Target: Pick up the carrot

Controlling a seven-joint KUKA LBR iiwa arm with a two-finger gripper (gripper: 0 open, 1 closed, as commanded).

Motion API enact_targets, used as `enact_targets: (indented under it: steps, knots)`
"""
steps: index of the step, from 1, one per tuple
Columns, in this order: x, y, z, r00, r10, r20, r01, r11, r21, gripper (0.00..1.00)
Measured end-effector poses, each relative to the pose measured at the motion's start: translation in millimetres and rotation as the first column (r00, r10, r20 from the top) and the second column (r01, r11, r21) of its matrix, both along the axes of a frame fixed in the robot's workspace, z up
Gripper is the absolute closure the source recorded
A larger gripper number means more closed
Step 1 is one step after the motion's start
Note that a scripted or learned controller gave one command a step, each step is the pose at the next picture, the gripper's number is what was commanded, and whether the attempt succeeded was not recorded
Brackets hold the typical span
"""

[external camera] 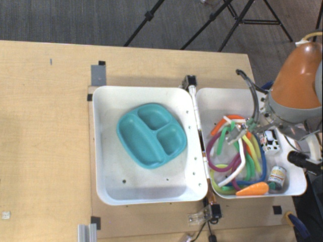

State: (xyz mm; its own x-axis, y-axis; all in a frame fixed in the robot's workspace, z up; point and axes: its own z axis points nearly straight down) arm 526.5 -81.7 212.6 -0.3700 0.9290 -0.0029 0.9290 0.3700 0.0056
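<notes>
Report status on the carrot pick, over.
Gripper low in right bin, among coloured loops. Carrot at bin's near edge, not held. Small bottle beside it.

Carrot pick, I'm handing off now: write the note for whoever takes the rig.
Gripper: over the right bin, down among the coloured tubes; cannot tell whether it is open or shut.
Carrot: lying at the near edge of the right bin, apart from the gripper.
Teal divided plate: in the left bin.
Done: nothing, carrot not picked up.
Left: move to the carrot, grasp, lift.
</notes>
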Motion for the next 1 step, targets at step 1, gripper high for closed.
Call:
enact_targets:
  steps: [1]
  knots:
    - [43.2, -94.7, -114.6, 0.999, 0.045, 0.005, -0.045, 0.999, -0.002, 0.00]
